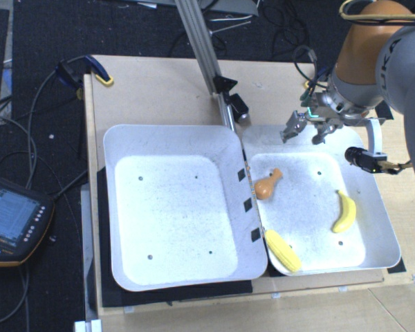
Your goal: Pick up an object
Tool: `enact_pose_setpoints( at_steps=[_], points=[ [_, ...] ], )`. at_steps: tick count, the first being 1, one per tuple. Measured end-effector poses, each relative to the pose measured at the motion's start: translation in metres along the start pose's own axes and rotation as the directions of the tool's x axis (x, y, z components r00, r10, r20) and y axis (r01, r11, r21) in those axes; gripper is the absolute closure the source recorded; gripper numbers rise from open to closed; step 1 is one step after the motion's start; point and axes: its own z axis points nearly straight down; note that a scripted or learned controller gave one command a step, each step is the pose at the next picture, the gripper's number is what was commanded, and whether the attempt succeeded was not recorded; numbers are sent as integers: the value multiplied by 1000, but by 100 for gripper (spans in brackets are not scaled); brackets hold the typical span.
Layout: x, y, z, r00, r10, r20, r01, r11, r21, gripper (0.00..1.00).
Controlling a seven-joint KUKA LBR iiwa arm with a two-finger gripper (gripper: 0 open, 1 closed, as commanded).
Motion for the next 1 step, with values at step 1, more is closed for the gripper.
enact_pose_setpoints(
  at_steps=[1],
  points=[
    [0,0,0,1000,0,0,0,1000,0,0]
  ],
)
